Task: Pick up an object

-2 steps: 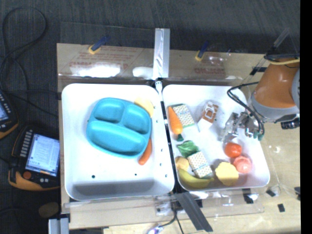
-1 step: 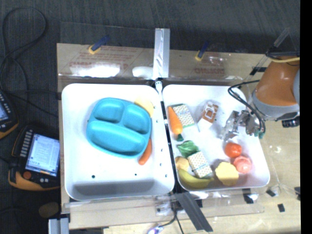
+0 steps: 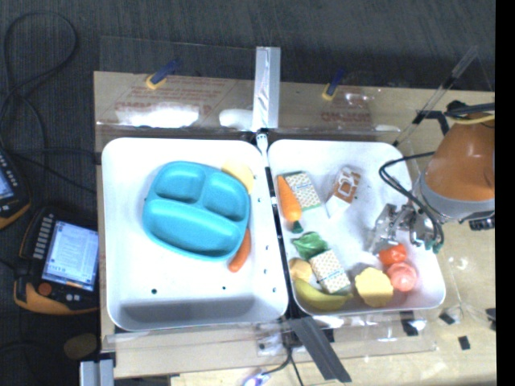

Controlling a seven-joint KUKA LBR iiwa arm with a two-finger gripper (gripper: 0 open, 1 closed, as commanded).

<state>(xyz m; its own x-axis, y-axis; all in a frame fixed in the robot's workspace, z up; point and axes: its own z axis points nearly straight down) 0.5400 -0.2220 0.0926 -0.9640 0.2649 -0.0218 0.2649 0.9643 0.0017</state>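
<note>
**Gripper low in the right bin, beside the tomatoes**

The gripper sits inside the right bin, at about three o'clock from that bin's centre. How far it is open cannot be told, and nothing is visibly held. At six o'clock from it, just beside it, lie two tomatoes. A yellow block lies near them at eight o'clock. A banana rests along the bin's near edge. A carrot lies against the divider. In the left bin a blue tray sits.
</note>
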